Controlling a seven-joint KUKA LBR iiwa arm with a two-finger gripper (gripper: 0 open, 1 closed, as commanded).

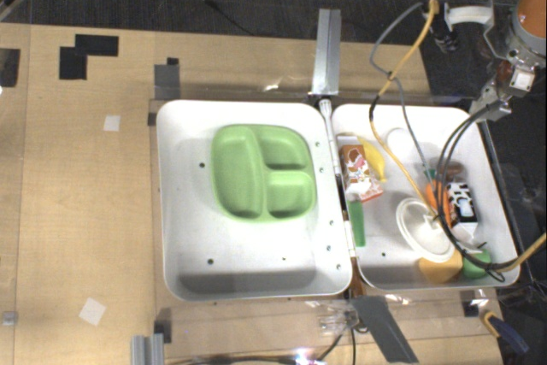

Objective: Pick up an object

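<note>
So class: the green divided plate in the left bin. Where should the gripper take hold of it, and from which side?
Probably the raised outer rim of the green divided plate, from straight above. It lies flat in the left bin with bare floor all round, so one finger could drop outside the rim and one inside a compartment.

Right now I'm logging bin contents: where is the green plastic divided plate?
The green plastic divided plate lies in the left white bin, toward its upper middle, across the divider from the right bin's snack packet.
</note>
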